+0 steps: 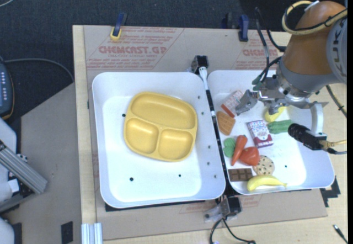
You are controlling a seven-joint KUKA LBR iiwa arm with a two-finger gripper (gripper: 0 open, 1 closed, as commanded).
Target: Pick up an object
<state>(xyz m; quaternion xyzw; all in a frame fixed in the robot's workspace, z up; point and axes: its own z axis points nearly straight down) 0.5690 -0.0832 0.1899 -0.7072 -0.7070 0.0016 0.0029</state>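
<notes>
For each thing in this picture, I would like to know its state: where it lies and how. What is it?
Yellow divided plate: lying flat in the left bin, nothing in its compartments.
Banana: lying on its side at the right bin's front edge.
Cookie: flat, just above the banana.
Carrot: lying slanted, beside the red piece.
Purple packet: lying flat.
Claw: low over the right bin's back part.

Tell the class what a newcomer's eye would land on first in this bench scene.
First the big yellow tray with three compartments, alone in the left bin. Next the arm with its orange band, hanging over the right bin, its gripper above the toy food, where a banana lies at the near rim.
</notes>
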